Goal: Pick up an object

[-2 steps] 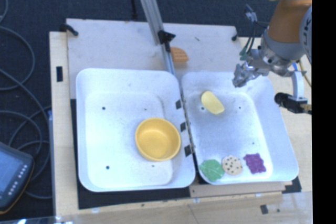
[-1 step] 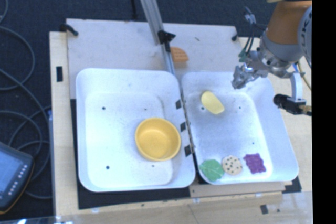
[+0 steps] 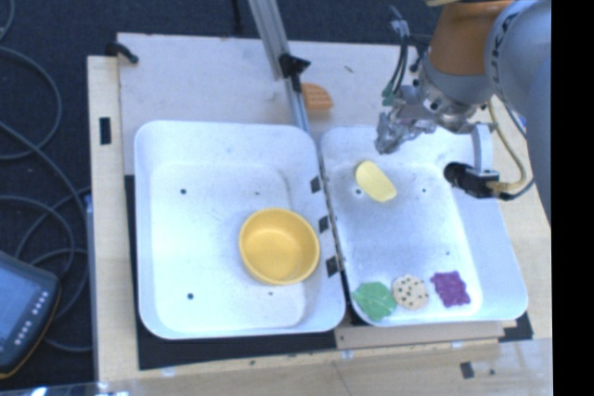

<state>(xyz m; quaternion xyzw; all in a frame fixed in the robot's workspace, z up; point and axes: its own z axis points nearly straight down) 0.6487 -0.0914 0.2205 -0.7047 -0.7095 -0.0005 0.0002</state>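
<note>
A pale yellow oval object [image 3: 375, 181] lies in the upper part of the right bin [image 3: 483, 292]. My gripper [image 3: 390, 140] hangs just above and to the right of it, near the bin's back wall, and nothing shows between its fingers. Along the right bin's front edge lie a green piece [image 3: 373, 299], a round speckled cookie [image 3: 409, 291] and a purple piece [image 3: 451, 287]. A yellow bowl [image 3: 278, 245] sits in the left bin [image 3: 176, 199], towards its right side.
An orange object [image 3: 316, 98] rests on the bench behind the bins, beside a slanted metal rail [image 3: 264, 14]. A black cable plug [image 3: 467, 179] hangs over the right bin's right side. A tablet [image 3: 20, 311] lies on the floor at the lower left.
</note>
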